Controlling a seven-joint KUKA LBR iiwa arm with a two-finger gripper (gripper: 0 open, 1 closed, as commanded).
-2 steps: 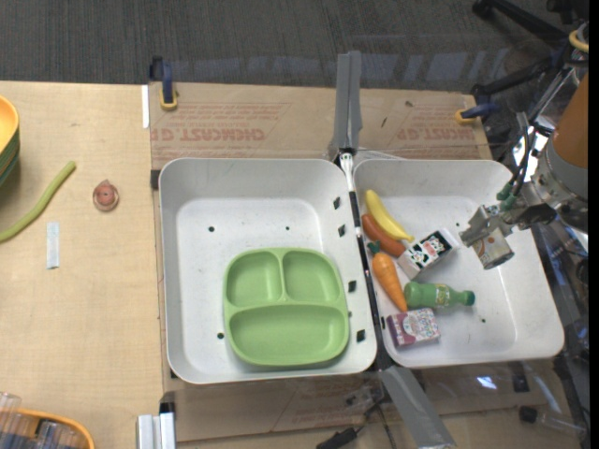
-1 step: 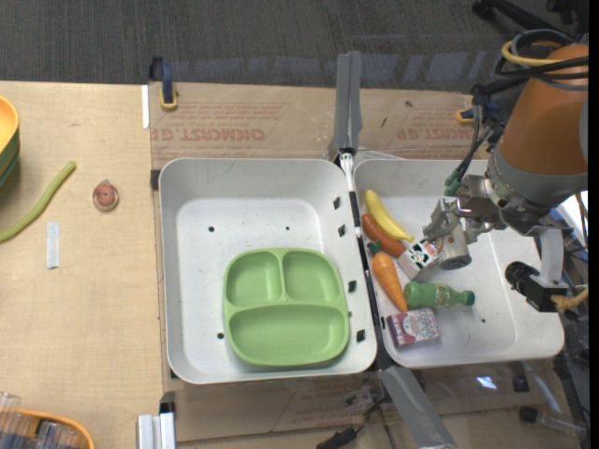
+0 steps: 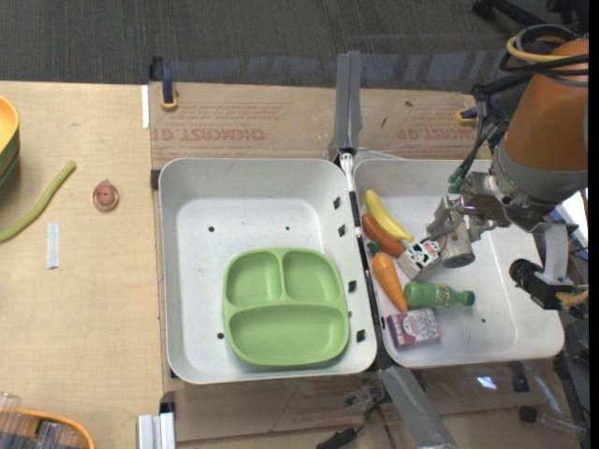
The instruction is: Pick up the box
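I see gripper [image 3: 447, 235] hanging over right bin [image 3: 505, 340], fingers' state I cannot tell. Small patterned box [image 3: 423, 254] just below fingers, beside carrot [image 3: 388, 281], green bottle [image 3: 437, 296]. Pink box [image 3: 414, 327] near front wall.

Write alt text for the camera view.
The arm's tool hangs over the right bin, just above a small box lying among a banana, carrot, green bottle and pink carton. The left bin holds a green divided plate.
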